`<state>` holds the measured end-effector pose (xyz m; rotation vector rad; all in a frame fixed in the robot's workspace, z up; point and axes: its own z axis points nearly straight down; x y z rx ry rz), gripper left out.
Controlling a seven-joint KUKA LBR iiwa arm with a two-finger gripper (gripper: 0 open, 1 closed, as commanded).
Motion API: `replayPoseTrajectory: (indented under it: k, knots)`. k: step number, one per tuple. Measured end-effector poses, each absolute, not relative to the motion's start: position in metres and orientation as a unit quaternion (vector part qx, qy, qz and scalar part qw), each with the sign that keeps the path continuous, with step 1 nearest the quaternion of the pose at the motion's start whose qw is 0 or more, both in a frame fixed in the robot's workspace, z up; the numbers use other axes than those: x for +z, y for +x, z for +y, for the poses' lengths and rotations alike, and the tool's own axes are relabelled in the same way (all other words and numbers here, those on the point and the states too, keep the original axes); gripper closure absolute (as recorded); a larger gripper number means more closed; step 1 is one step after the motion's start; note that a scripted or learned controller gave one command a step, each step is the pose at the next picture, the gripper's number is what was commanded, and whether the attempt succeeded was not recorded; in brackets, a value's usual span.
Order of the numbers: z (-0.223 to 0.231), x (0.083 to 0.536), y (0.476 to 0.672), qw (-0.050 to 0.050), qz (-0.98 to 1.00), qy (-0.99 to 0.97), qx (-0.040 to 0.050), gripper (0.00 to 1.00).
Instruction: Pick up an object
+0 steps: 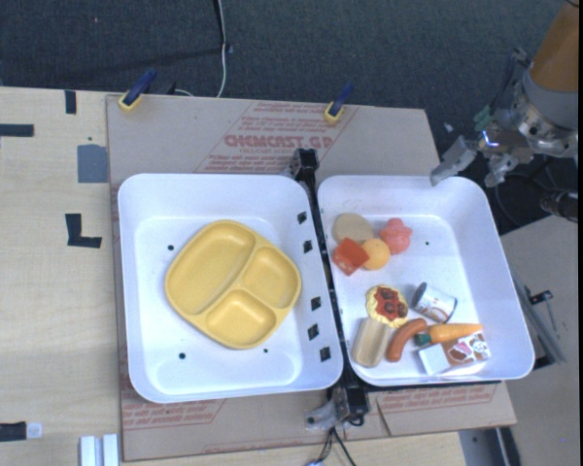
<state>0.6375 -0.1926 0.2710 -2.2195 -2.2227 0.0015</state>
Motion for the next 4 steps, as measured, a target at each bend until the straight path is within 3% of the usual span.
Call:
replayPoseTrajectory:
  k: [1, 2, 3, 4]
  knots:
    - [-0.144, 0.146, 0.648, 0.006, -0.709, -0.705, 0.0029, 0.0]
    - [-0.16, 0.086, 0.638, -0.001, -0.706, -0.708, -0.0034, 0.0]
    - [-0.16, 0.092, 0.624, -0.008, -0.707, -0.707, -0.0059, 0.0]
    - [-0.159, 0.101, 0.624, -0.006, -0.708, -0.706, -0.005, 1.0]
